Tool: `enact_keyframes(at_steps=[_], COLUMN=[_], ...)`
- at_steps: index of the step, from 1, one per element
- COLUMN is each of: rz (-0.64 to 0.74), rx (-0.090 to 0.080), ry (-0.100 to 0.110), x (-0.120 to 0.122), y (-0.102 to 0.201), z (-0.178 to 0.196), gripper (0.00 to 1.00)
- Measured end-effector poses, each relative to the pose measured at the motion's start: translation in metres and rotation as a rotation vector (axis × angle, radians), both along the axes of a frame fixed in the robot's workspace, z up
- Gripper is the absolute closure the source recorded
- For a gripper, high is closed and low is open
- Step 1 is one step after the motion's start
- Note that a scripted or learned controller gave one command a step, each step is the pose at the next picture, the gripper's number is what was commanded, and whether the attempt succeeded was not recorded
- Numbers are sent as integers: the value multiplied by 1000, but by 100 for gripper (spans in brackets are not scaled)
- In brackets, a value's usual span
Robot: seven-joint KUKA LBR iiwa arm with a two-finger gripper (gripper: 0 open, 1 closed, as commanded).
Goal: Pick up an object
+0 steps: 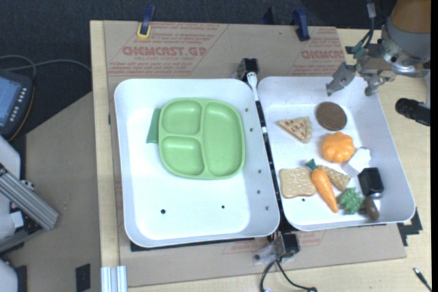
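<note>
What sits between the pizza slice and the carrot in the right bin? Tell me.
In the camera view, the slice of bread lies between the pizza slice and the carrot, touching the carrot's left side. Bare white bin floor separates bread and pizza.

The grey KUKA arm with its orange band above the wrist (410,10) showed as a rounded, tan-orange collar over a paler grey ring. Below it sat a compact metal two-finger gripper (356,82) of dull grey, angular parts, ending in two slim grey fingers (339,82) with darker tips. A thin dark cable ran along the wrist, and what seemed a yellowish looped hose curved beside the arm's upper part.
</note>
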State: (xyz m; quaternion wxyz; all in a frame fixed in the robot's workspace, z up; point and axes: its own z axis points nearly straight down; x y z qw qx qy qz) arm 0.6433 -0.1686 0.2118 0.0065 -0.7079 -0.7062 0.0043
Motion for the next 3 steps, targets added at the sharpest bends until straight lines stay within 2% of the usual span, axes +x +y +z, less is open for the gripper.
enact_keyframes(at_steps=[1, 3], rz=[3, 5], rx=[-3, -1], ry=[-15, -8], x=[3, 6], y=[0, 4], z=[9, -117], gripper=[0, 0])
